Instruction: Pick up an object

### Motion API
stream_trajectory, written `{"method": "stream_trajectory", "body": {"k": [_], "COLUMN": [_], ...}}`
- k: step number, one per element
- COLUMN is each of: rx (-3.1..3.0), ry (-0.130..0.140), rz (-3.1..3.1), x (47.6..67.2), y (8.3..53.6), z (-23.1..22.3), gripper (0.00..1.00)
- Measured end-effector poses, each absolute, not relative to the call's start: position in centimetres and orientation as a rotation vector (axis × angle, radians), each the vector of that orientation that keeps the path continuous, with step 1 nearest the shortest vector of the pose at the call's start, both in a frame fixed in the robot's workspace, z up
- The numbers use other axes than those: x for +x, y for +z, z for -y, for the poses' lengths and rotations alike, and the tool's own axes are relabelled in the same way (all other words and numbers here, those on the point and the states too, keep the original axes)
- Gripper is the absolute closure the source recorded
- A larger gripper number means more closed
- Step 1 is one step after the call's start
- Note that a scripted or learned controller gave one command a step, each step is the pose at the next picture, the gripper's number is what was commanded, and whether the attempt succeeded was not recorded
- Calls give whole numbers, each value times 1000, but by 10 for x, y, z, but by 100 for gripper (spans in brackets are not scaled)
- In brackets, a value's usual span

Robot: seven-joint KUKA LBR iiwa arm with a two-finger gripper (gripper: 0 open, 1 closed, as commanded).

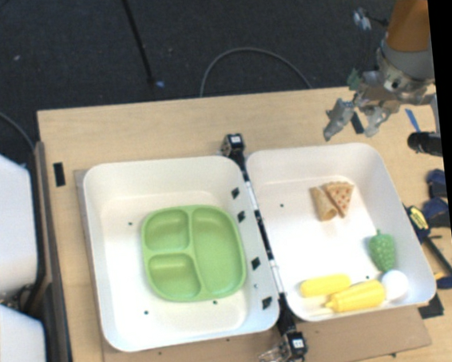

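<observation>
The right bin [296,233] holds several small items. A tan wafer-like piece [332,199] lies near its far side. A bumpy green item [383,251] rests against the right wall. Two yellow pieces [326,286] [358,297] and a white ball [396,284] sit along the near edge. My gripper [354,120] hangs above the bench just beyond the right bin's far right corner, outside the bin. Its fingers are spread open with nothing between them. The grey wrist and orange band [407,27] rise above it.
A green divided plate [193,252] lies in the left bin [110,228]. Black clips [252,213] run along the seam between the bins. Dark tools [432,195] lie on the bench at the right edge. White boxes [7,239] stand at the far left.
</observation>
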State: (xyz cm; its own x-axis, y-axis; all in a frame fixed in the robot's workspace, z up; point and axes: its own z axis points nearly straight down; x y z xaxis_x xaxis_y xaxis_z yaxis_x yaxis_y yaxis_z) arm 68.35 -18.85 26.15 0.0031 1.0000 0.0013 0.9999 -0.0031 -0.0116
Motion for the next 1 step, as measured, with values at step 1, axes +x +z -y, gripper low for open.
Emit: {"method": "stream_trajectory", "body": {"k": [1], "rx": [-2224], "ry": [-1], "rz": [2223], "x": [685], "y": [272], "z": [188], "gripper": [0]}}
